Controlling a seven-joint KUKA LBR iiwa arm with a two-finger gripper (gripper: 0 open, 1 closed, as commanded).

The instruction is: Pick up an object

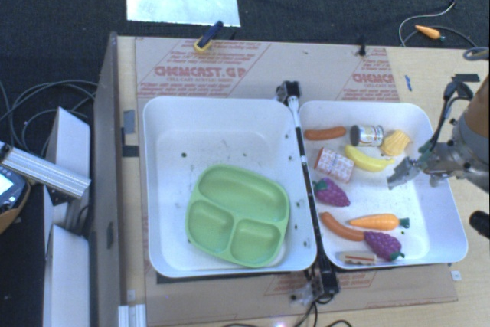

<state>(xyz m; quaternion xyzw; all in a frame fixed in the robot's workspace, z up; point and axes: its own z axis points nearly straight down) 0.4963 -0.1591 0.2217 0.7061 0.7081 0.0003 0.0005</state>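
Hand [403, 172] at frame right, over the right bin [440, 199], fingers slightly apart, holding nothing. Toy banana [366, 158] sits just left of it; carrot [377, 222] below. Green divided plate [238, 215] in the left bin [164, 165].

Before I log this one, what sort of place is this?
Probably a robot lab's grasping test bench: two white bins on a board, toy food such as a banana, and loose cables on dark carpet.

High fixed camera, slanting down on both white bins [230, 112].
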